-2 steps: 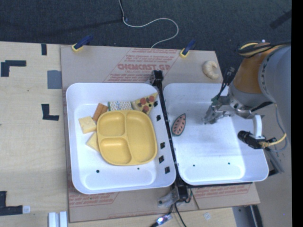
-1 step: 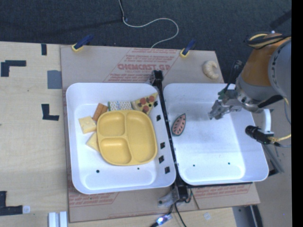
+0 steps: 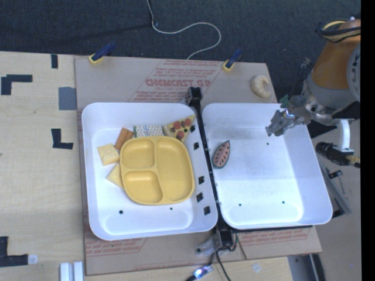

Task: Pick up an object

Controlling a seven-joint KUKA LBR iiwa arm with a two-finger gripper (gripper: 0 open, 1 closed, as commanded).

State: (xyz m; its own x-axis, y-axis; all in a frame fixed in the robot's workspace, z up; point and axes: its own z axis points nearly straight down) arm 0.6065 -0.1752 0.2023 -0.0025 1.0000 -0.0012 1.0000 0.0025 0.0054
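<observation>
Camera view: two white bins sit side by side on a cardboard sheet. In the right bin [image 3: 266, 174] a single small oval piece, the slice [image 3: 221, 154], pinkish with dark specks, lies flat near the bin's 9 o'clock wall, just beside the divider between the bins. The gripper [image 3: 276, 125] hangs over the same bin's 2 o'clock corner, close to the right rim, with the arm [image 3: 334, 69] behind it at the view's 2 o'clock. From the gripper the slice lies toward 8 o'clock, well apart; nothing sits between the fingers. Whether the fingers stand open or closed, I cannot tell; they are too small and blurred.

The left bin [image 3: 96, 209] holds a yellow divided plate [image 3: 157, 170] at its centre. Toy food pieces crowd the plate's 9 to 1 o'clock edge: a pale cracker [image 3: 108, 154], a brown stick [image 3: 123, 137] and a pizza wedge [image 3: 181, 126]. A pale, curved lump [image 3: 262, 85] rests on the cardboard [image 3: 170, 81] outside the right bin, at the bin's 12 o'clock.
</observation>
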